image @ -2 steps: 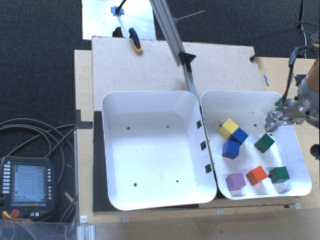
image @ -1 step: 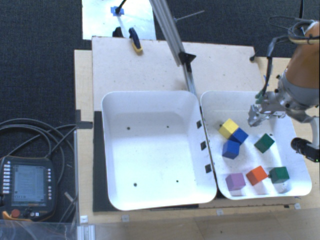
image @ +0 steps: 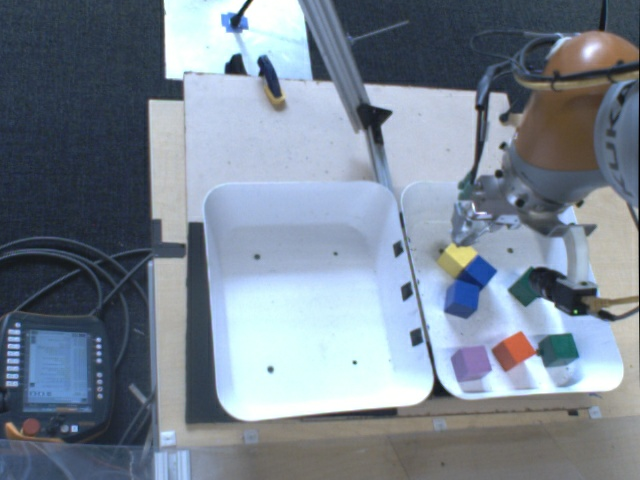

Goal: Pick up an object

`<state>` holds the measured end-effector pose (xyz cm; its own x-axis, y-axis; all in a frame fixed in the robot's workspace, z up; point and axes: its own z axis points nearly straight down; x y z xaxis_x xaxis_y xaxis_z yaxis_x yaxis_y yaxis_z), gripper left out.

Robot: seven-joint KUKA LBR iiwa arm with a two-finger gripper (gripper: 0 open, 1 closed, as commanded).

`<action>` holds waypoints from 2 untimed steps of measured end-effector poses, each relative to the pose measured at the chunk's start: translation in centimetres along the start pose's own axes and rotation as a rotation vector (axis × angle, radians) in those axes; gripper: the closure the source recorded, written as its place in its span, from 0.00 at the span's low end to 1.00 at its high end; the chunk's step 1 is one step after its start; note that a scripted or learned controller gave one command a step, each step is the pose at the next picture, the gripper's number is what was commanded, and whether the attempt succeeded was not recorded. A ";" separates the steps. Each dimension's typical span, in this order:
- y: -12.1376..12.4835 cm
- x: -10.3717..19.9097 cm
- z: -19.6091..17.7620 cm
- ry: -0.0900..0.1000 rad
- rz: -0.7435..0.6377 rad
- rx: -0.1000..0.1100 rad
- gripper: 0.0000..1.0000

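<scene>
The right bin [image: 428, 218] holds several small blocks. A yellow block [image: 457, 259] lies against a blue block [image: 482, 271], and a second blue block [image: 461, 299] sits just below them. Further right is a dark green block [image: 524, 287]. Along the front wall sit a purple block [image: 471, 362], an orange block [image: 514, 350] and a green block [image: 558, 348]. My gripper [image: 466, 226] hangs at the back of this bin, right above the yellow block's far edge. Nothing shows in its grasp.
The left bin [image: 300, 308] stands beside the right one, sharing a raised middle rim [image: 408, 288]. A slanted metal pole [image: 340, 58] comes down to the bins' back edge. A teach pendant [image: 55, 373] and cables lie at the lower left.
</scene>
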<state>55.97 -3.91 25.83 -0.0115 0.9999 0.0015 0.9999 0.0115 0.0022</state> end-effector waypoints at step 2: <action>1.8 10.7 2.1 0.000 0.000 0.001 1.00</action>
